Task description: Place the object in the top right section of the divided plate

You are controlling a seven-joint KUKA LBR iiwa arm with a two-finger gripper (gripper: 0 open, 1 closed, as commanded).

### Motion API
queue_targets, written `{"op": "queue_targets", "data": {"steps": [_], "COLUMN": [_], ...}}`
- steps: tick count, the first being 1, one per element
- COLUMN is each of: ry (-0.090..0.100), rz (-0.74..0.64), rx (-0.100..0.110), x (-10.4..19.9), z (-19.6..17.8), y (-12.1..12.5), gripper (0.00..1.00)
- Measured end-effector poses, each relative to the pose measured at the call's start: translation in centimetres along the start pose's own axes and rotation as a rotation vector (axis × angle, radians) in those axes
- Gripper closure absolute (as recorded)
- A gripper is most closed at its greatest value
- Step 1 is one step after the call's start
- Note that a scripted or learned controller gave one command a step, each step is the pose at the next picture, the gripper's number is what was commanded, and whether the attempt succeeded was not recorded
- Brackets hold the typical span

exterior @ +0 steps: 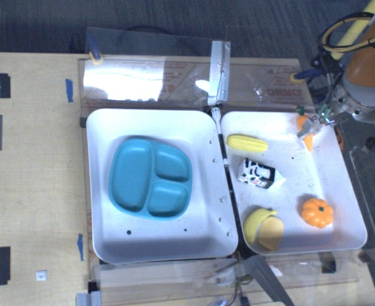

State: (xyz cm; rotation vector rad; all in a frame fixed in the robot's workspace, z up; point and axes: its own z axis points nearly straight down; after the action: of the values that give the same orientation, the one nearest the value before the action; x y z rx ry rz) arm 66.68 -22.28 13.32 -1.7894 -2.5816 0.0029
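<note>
A blue divided plate [150,177] lies in the left white bin [104,234]; it has one long section on the left and two smaller ones on the right. The right bin [346,234] holds a yellow corn cob [247,144], a black-and-white patterned item [258,173], a yellow-green fruit [263,227] and a small orange pumpkin [317,212]. My gripper [312,127] hangs low at the back right corner of the right bin. A small orange object [307,141] shows right at its tip; whether it sits between the fingers is unclear.
The grey arm with its orange band [367,69] reaches in from the right, with yellow and black cables above it. A clear plastic sheet and a metal bracket [219,72] stand behind the bins. Wooden bench top extends to the left.
</note>
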Motion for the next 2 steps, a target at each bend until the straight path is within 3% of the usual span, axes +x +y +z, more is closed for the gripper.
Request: {"op": "queue_targets", "data": {"steps": [2], "ry": [-0.005], "rz": [-0.181], "rx": [-0.006], "x": [0.1], "z": [-0.9], "y": [0.2], "gripper": [1.0]}}
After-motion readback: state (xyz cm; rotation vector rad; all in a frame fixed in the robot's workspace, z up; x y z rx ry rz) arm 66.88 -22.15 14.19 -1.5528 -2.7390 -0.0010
